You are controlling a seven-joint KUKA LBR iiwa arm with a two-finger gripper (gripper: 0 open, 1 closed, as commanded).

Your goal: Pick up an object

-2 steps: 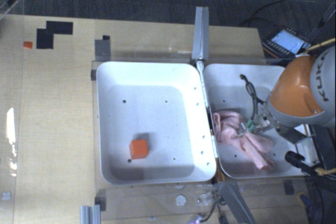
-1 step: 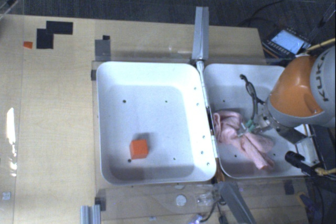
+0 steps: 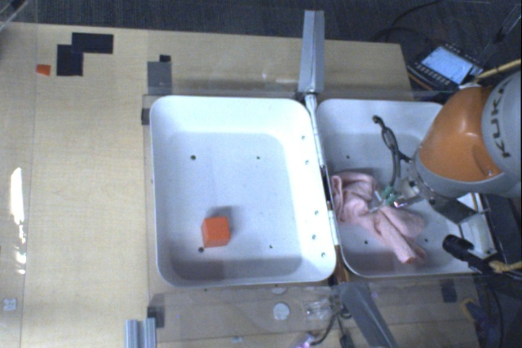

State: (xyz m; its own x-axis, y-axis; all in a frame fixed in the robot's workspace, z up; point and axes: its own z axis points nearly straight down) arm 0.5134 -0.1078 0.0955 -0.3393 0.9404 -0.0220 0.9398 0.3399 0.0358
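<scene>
Reaching in from the right, grey arm with orange band [image 3: 461,147] bent low over the right-hand shallow white bin [image 3: 359,126], wrist turned toward the bin's middle. Two-finger gripper [image 3: 391,198] down among the folds of a crumpled pale pink cloth [image 3: 367,212], touching it; cannot tell how far apart, nor whether any cloth is caught between. Pink cloth lying in the lower middle of the right bin, close to the divider between the bins. Small orange block [image 3: 216,231] resting in the lower part of the left-hand shallow white bin [image 3: 228,114], well apart from the gripper. Partial black lettering on the arm's grey casing at the right edge, too cropped to read
</scene>
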